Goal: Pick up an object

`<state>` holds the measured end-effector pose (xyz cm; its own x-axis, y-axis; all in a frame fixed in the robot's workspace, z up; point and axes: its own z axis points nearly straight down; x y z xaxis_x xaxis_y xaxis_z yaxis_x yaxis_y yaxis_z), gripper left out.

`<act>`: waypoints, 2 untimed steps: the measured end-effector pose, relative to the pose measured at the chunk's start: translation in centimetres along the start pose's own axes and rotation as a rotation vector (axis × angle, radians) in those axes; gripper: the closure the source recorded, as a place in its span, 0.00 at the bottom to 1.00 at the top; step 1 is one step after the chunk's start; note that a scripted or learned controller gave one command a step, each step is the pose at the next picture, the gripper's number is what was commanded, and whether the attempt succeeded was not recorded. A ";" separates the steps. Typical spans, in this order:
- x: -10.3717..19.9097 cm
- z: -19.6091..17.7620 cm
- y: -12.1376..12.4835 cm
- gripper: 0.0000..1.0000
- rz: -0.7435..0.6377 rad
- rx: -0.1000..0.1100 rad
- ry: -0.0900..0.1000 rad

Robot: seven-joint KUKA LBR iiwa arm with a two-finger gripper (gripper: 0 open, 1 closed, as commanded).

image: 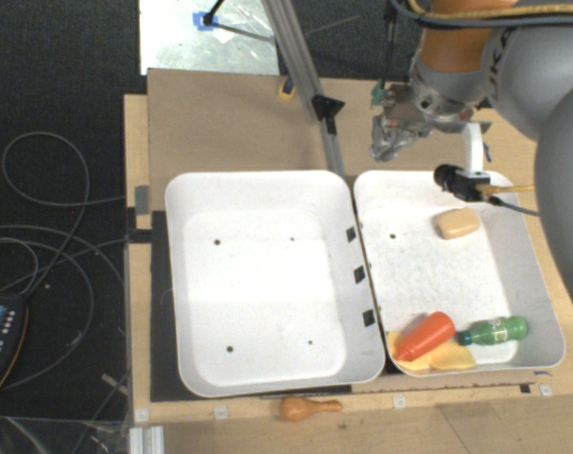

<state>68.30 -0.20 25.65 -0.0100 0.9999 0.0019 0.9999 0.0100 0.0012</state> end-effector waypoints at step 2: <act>9.7 1.1 0.6 1.00 0.001 0.001 0.000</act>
